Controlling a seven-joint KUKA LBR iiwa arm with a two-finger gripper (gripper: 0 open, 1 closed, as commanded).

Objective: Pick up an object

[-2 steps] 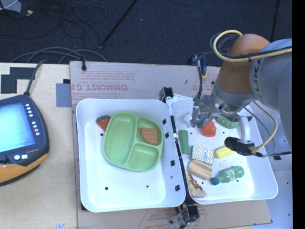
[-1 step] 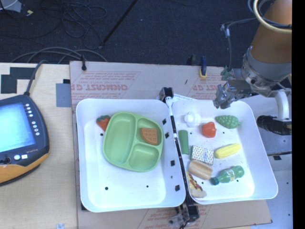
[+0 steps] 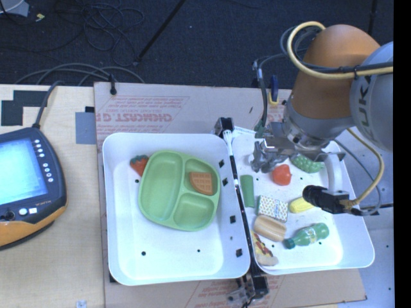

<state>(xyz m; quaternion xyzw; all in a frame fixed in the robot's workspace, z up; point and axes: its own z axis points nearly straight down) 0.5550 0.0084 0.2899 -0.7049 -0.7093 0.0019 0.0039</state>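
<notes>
Red print is seen upside down on the cardboard sheet under the bins; it reads roughly "CHEMCRAFT", not fully legible. Part of a dark letter "K" is made out on the robot arm. Nothing else readable.

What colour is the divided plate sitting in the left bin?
Light green. The divided plastic plate shows best in the camera view, in the left white bin.

One fixed camera here, perched above the bench and looking down at a slant. Left bin and right bin both sit in view from a middling height, dark floor beyond the far edge, the arm entering from the right.
</notes>
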